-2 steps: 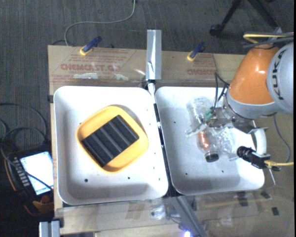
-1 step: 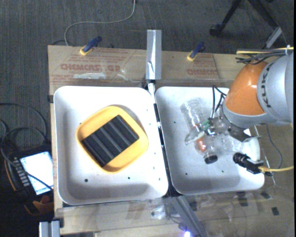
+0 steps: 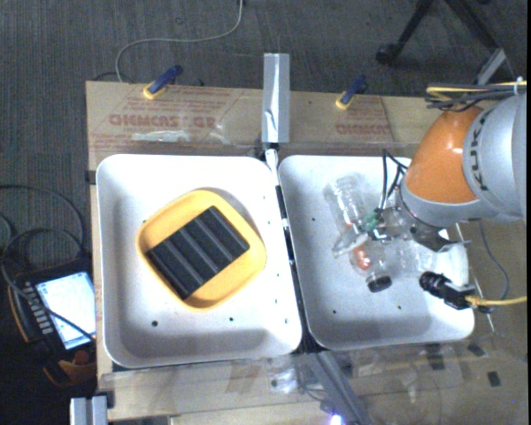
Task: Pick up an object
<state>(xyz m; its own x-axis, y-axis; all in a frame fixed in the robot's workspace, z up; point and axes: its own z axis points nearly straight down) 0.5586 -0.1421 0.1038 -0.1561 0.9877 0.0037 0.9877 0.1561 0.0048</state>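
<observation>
A clear plastic bottle (image 3: 348, 200) lies in the right bin (image 3: 336, 321), toward its back. A second clear plastic piece (image 3: 391, 259) lies just in front of it, with a small orange-red spot on its left and a black cap (image 3: 378, 282) at its near end. My gripper (image 3: 382, 227) reaches down from the orange wrist band into the middle of the right bin, right between these two clear things and touching or nearly touching them. A yellow tray-like object (image 3: 203, 248) with a black ribbed top rests in the left bin (image 3: 124, 326).
A raised divider (image 3: 285, 237) separates the two bins. Two clamps with blue and yellow handles (image 3: 162, 81) hold the cardboard behind the bins. Bare floor shows in the front left part of the right bin.
</observation>
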